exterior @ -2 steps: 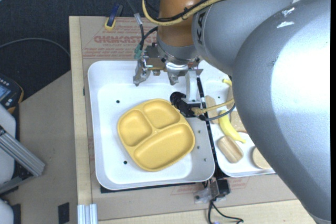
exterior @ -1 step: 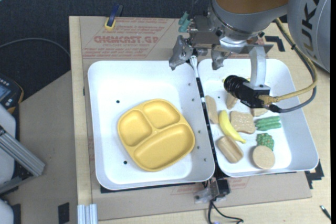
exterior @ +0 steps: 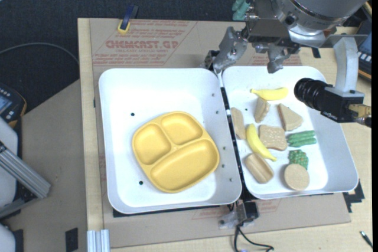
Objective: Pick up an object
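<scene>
Camera view shows the gripper (exterior: 251,62) hanging over the top edge of the right bin (exterior: 341,153), fingers (exterior: 227,53) apart, holding nothing. The yellow banana (exterior: 270,93) lies just below them, stretched left to right.

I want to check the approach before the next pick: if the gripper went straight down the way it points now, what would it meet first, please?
Probably bare floor at the far end of the right bin, near the small banana. The gripper hangs above that bin's far edge, fingers spread. Depth is unclear from this slanted view, so it might instead catch the rim.
</scene>
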You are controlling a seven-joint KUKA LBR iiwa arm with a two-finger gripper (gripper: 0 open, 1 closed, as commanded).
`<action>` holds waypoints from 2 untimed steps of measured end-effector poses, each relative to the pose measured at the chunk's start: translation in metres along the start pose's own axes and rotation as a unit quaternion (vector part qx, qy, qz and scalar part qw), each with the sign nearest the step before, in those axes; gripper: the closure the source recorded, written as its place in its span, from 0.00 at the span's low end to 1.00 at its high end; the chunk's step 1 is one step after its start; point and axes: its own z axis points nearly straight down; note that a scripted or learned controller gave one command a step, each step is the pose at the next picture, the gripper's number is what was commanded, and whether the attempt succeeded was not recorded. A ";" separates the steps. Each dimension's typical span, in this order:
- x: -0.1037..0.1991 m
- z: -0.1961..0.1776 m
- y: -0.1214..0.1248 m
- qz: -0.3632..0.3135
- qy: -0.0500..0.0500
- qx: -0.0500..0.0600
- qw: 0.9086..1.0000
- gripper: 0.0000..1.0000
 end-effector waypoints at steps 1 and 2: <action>0.043 0.115 -0.002 -0.001 -0.005 0.014 1.000 0.00; 0.101 0.085 0.000 -0.002 -0.002 0.006 1.000 0.00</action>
